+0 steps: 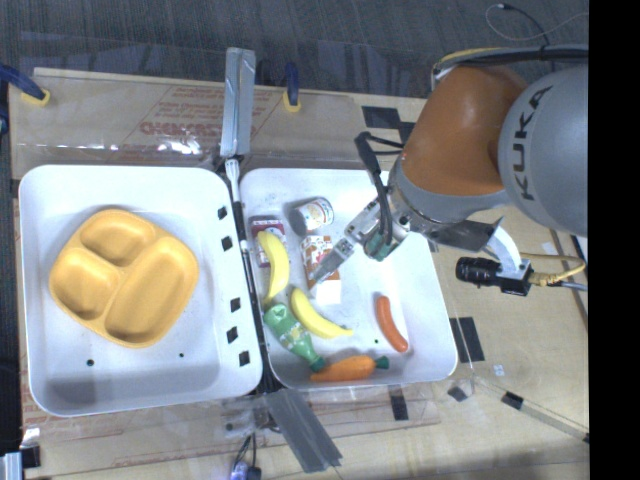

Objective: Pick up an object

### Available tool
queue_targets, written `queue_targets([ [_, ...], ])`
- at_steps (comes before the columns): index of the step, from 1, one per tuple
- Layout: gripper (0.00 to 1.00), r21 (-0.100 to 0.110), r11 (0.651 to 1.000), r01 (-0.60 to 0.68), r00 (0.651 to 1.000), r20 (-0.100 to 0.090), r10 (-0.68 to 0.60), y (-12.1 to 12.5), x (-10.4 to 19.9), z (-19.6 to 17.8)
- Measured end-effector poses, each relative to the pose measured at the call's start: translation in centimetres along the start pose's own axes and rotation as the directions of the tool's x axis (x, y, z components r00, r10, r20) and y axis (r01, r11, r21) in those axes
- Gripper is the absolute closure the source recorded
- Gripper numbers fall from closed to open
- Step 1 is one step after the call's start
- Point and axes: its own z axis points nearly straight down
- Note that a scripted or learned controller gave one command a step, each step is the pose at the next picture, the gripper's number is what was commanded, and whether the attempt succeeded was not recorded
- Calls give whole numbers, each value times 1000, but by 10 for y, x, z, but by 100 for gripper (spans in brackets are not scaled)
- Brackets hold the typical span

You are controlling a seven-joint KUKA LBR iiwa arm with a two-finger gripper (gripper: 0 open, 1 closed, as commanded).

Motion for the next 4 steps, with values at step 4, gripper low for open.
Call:
queue_targets([
  [4,0,-29,994,-102,994,32,102,-6,-17,136],
])
